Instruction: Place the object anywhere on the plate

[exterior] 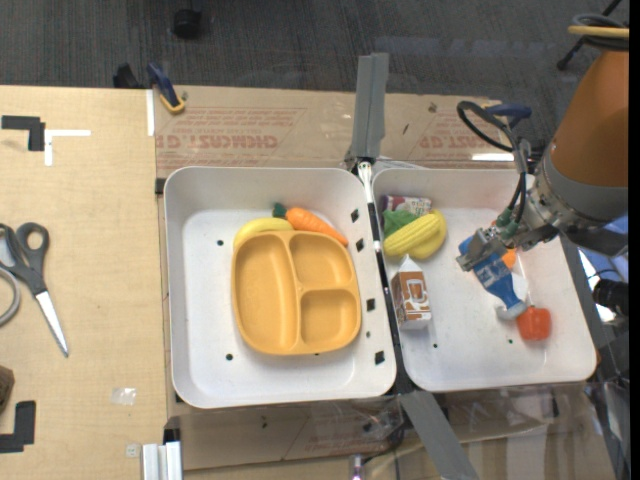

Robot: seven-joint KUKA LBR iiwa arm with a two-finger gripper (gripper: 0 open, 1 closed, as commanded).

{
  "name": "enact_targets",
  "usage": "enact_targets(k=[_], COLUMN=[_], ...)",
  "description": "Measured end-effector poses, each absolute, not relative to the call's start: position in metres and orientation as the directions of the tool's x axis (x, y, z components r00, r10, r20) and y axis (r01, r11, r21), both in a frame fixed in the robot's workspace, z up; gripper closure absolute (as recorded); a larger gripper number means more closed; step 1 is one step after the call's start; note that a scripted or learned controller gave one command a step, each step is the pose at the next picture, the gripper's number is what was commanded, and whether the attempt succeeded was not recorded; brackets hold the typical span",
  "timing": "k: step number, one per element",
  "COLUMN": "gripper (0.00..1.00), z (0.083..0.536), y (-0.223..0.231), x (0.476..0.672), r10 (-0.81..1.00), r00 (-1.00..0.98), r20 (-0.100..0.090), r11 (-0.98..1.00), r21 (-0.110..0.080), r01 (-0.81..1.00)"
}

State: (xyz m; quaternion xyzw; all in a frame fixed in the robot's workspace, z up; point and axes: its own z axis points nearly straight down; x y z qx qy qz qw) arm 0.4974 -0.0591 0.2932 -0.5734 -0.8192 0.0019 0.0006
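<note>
Plate [296,294], yellow, 3 compartments, sits in left bin [200,368]; nothing on it. Tomato [535,324] near front of right bin [480,373]. Carton [411,297] lies by divider wall. Tube [503,286], blue/white, lies just beside claw [478,251], red cap touching tomato. Claw low over right bin, above tube's far end; finger state: cannot tell. Corn [415,235] farther back. Banana [262,227] & carrot [316,222] behind plate's far rim. Scissors [35,278] on desk [80,368], left.

Lab bench — bins [190,298] (scissors [35,278])
</note>
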Motion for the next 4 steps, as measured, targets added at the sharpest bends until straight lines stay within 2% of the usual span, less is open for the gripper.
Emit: enact_targets(k=[1,2,3,4], gripper=[1.0,1.0,1.0,1.0], z=[0.231,0.21,0.281,0.372], y=[-0.001,0.054,0.102,0.199], x=[0.478,0.477,0.478,0.482], r10=[0.929,0.899,0.779,0.8], r00=[-0.37,-0.437,-0.627,-0.599], r20=[0.0,0.0,-0.001,-0.002], r11=[0.37,0.437,0.627,0.599], r21=[-0.003,-0.004,-0.002,-0.002], r01=[0.929,0.899,0.779,0.8])
